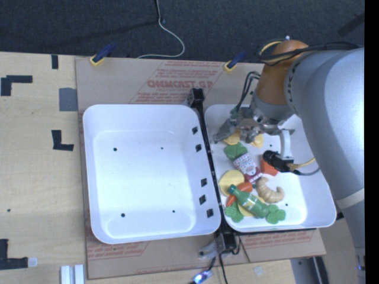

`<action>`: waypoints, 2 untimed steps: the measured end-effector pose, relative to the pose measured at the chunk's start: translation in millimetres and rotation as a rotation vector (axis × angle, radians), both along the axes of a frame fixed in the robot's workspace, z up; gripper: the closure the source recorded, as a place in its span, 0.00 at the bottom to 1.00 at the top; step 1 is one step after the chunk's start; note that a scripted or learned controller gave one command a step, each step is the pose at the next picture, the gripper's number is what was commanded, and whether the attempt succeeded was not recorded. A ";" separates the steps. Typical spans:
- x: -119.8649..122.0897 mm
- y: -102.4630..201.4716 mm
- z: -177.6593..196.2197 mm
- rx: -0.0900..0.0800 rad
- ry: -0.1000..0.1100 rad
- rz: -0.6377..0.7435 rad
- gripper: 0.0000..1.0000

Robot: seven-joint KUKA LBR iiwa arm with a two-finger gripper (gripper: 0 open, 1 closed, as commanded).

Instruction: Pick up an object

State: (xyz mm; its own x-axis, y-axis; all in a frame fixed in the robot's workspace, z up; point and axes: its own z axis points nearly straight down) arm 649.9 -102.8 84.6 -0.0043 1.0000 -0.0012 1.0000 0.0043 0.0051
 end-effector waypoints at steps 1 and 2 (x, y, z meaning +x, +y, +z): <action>-3.4 -0.4 9.3 0.001 0.007 -0.001 1.00; -81.3 77.9 104.8 0.005 0.005 0.003 1.00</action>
